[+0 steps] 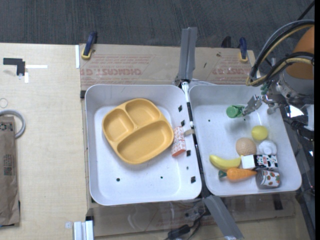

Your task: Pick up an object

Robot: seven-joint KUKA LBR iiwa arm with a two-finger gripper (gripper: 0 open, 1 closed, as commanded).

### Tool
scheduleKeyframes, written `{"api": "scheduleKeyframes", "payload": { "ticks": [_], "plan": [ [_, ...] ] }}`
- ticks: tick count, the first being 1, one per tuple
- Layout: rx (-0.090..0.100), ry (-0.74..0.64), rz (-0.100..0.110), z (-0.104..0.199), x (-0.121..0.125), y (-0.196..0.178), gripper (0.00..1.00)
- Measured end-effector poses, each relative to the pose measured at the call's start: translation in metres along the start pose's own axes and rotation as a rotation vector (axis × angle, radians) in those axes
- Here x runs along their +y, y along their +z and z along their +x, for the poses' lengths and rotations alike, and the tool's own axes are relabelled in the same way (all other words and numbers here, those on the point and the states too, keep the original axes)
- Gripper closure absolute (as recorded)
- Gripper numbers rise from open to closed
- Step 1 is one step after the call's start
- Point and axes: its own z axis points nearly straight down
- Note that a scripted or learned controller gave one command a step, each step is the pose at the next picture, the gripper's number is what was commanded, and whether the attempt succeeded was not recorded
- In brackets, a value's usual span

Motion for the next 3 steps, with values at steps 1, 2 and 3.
{"api": "scheduleKeyframes", "payload": {
  "ticks": [1,2,3],
  "plan": [
    [0.001,-0.013,-0.003,0.011,-0.044,0.03,0.0],
    [-0.002,-0.013,-0.009,0.01,-0.042,0.018,1.0],
    [-0.004,-0.012,-0.01,0.01,-0.042,0.009,1.0]
  ]
}}
